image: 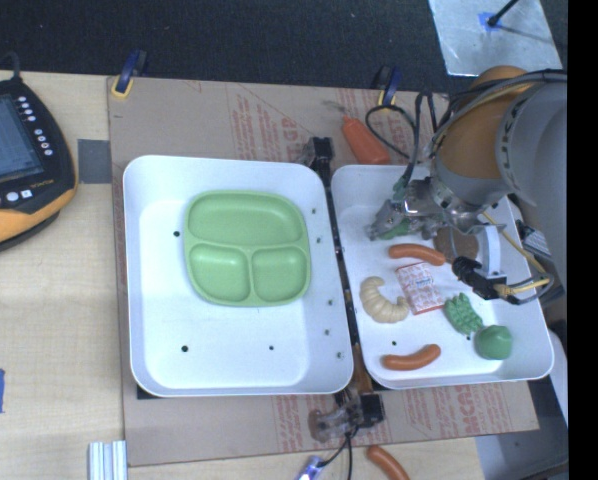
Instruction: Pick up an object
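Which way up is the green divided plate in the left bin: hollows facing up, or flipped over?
Hollows up. The green divided plate lies flat in the left bin, showing its three compartments, with nothing in them.

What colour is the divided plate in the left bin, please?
Light green; the divided plate shows plainly in the camera view.

A black and orange teach pendant [14, 168] lies at 9 o'clock on the wooden bench [49, 318]. Brown cardboard [229, 118] underlies the bins. 1 blue clamp [129, 71] grips its 11 o'clock corner.
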`<control>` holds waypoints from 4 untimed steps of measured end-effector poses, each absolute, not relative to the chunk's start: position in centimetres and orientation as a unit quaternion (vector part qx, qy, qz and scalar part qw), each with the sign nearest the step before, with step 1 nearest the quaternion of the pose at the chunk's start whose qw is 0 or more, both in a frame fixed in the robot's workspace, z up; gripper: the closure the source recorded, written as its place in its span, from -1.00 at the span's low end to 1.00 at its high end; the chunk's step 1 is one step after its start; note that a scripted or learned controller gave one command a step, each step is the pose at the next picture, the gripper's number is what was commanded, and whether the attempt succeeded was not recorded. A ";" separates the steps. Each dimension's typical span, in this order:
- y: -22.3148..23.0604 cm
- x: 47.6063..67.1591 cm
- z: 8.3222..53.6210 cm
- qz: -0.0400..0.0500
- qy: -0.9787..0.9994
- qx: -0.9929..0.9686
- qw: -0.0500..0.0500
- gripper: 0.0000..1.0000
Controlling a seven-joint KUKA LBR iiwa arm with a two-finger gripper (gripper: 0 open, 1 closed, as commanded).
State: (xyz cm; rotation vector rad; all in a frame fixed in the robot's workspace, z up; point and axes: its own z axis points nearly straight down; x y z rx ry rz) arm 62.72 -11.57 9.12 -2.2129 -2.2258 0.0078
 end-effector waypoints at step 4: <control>-12.6 60.1 10.2 0.003 -0.710 -0.704 0.001 1.00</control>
